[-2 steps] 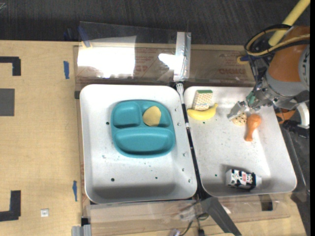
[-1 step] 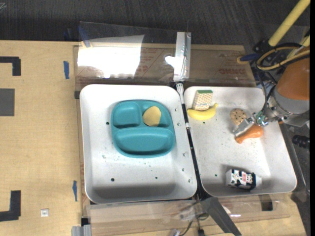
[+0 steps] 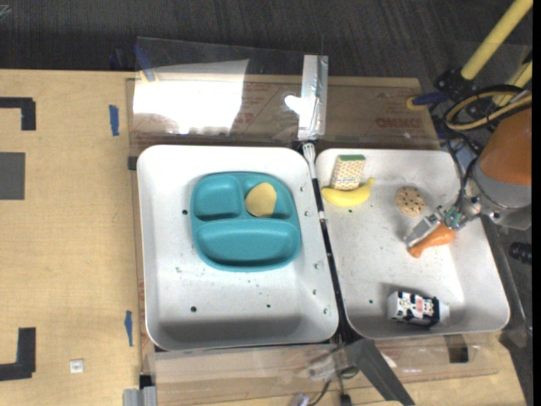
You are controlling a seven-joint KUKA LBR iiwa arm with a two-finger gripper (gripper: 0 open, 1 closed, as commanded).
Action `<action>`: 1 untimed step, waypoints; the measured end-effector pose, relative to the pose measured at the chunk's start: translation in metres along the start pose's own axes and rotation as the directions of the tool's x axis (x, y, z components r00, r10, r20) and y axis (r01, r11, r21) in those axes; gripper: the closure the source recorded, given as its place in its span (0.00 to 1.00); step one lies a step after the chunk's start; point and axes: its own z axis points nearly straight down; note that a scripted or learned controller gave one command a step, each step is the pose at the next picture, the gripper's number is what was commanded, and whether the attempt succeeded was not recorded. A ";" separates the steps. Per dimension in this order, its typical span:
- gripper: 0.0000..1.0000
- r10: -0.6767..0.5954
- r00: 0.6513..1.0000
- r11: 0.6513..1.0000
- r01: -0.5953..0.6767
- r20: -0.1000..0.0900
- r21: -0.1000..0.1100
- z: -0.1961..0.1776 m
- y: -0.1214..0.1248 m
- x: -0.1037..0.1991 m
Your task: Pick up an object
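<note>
In the right bin (image 3: pixel 482 269), an orange carrot (image 3: pixel 431 239) lies near the right wall. My gripper (image 3: pixel 450 219) sits just above and to the right of it, at the carrot's upper end, and looks to be touching it. A round speckled cookie (image 3: pixel 410 200) rests a little to the left of the gripper. A yellow banana (image 3: pixel 348 195) and a small yellow-and-green box (image 3: pixel 347 171) lie at the bin's back left. A black-and-white can (image 3: pixel 414 307) lies on its side near the front.
The left bin (image 3: pixel 161 252) bears a teal divided plate (image 3: pixel 245 239) with a yellow round fruit (image 3: pixel 260 199) in its back right compartment. The arm's orange band (image 3: pixel 514 155) hangs over the right bin's right rim. Cables and a yellow pole (image 3: pixel 499 28) stand at the back right.
</note>
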 end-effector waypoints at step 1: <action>0.00 0.071 0.997 0.997 -0.071 0.006 0.002 0.002 0.072 -0.003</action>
